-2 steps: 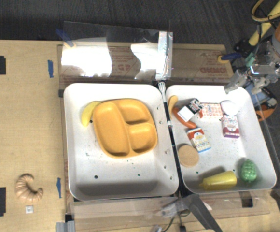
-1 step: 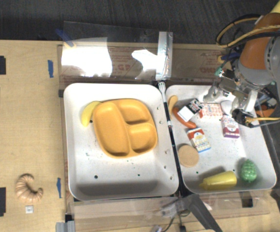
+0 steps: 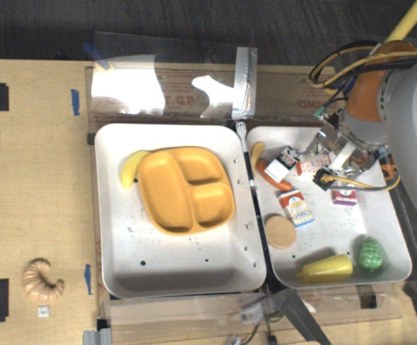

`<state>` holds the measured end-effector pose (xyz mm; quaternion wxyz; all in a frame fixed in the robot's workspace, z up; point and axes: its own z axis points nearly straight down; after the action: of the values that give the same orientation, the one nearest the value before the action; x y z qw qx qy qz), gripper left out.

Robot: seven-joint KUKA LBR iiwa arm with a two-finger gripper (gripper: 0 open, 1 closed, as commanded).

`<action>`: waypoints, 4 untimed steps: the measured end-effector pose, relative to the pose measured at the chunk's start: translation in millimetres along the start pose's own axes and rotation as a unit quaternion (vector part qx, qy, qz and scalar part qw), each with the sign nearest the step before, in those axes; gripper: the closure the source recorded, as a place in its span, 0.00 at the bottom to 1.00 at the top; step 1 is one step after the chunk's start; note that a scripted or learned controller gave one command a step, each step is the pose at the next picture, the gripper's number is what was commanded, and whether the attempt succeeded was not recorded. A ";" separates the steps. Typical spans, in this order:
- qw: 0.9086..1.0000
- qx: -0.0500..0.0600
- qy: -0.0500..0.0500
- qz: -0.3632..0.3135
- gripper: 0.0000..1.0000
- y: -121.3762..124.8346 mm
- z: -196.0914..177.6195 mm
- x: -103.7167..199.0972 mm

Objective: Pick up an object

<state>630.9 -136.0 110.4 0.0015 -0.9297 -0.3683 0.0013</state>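
My gripper [image 3: 323, 152] hangs low over the back right part of the right bin [image 3: 395, 228], under the orange-banded wrist. Just left of it lie a small black-and-white item [image 3: 289, 157] and an orange-red item [image 3: 274, 171]. A purple-and-white card [image 3: 344, 196] lies just in front of the gripper. Farther forward are a small red, white and blue box [image 3: 296, 208], a tan round disc [image 3: 280, 231], a yellow corn cob [image 3: 327, 267] and a green bumpy fruit [image 3: 369, 254]. I see nothing held by the gripper.
The left bin [image 3: 122, 257] holds an orange divided tray [image 3: 185, 187] with a banana [image 3: 129, 167] tucked at its left edge. A croissant-shaped toy [image 3: 43, 279] lies on the bench at the far left. A clear panel [image 3: 172, 85] stands behind the bins.
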 end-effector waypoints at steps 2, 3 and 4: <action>0.967 -0.005 0.005 0.254 0.00 -33.7 12.4 13.7; 0.998 -0.003 0.002 0.061 0.00 -73.0 -75.8 30.7; 0.992 0.002 -0.002 0.128 0.00 -82.5 -2.0 -30.9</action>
<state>551.9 -97.0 112.8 0.0019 -0.9691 -0.2467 0.0043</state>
